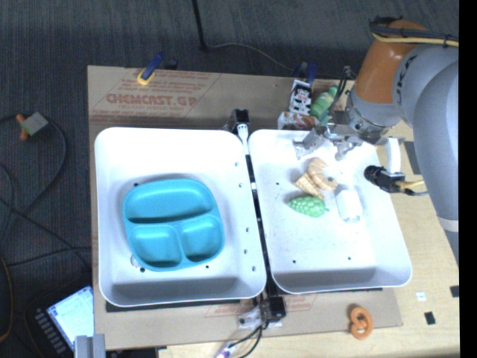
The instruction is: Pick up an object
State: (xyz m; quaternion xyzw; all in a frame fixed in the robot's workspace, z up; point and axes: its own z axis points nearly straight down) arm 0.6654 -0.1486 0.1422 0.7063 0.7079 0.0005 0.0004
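- The fingers (pixel 329 143) of the gripper hang spread apart over the far part of the right bin (pixel 373 271), with nothing between them; they sit just beyond the small cluster of objects there.
- To do this step well, I judge the arm (pixel 436 118) should come a little nearer and settle straight down over one object, picking the piece with the most free space around it so the fingers can straddle it without nudging its neighbours.
- The left bin (pixel 108 200) holds one large thing: a blue divided tray (pixel 173 222), lying flat near the bin's middle.
- The right bin holds three small things close together in its far half, all candidates for the pick.
- The tan shell-like piece (pixel 316 177) lies closest to the fingers, just nearer than them.
- The green knobbly piece (pixel 308 206) lies touching or just beside the tan one, on its near side.
- The small white piece (pixel 348 203) lies to the right of those two, slightly apart, and looks the easiest to reach cleanly, though it blends with the bin floor.
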